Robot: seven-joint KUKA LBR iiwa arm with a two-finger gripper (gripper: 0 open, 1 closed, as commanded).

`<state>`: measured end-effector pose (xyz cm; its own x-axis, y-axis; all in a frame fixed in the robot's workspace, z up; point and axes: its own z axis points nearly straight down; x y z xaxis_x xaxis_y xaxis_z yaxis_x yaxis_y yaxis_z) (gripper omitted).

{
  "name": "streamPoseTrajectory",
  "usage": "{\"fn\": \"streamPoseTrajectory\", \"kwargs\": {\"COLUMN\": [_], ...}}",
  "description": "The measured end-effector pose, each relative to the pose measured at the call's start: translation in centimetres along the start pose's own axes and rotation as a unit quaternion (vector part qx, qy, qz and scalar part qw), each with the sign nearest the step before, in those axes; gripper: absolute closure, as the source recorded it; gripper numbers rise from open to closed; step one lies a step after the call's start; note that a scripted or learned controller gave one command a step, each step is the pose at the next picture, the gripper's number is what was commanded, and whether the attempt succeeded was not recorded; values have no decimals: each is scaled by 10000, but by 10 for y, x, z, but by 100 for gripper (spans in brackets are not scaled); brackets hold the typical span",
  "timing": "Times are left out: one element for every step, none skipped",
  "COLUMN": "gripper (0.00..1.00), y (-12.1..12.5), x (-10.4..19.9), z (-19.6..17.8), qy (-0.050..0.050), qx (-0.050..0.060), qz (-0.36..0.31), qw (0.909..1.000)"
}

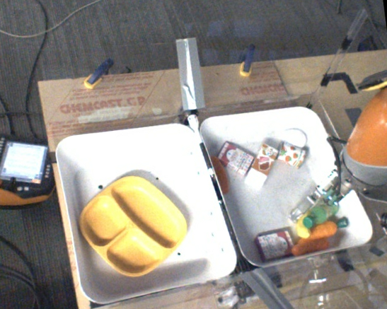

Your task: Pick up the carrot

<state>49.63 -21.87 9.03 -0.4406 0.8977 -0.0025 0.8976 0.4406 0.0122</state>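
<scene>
stage: approach | carrot (315, 239) lies unlifted in right bin (257, 198) corner | tool (319, 199) just above it, open-or-closed state: cannot tell | grasp, lift remain

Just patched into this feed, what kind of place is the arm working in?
Probably a robotics lab test bench, not a kitchen: two white bins clamped on a board, toy food like the carrot, a teach pendant and loose cables on carpet.
</scene>
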Motion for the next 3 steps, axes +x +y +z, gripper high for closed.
{"fn": "streamPoseTrajectory", "kwargs": {"gripper": [0,0,0], "y": [14,-3,-4], "x": [50,20,18], "z": [-116,-68,-11], "qy": [15,21,24], "qx": [52,62,46], "qz": [-756,-1354,-1818], "qw": [9971,9908,9833]}}
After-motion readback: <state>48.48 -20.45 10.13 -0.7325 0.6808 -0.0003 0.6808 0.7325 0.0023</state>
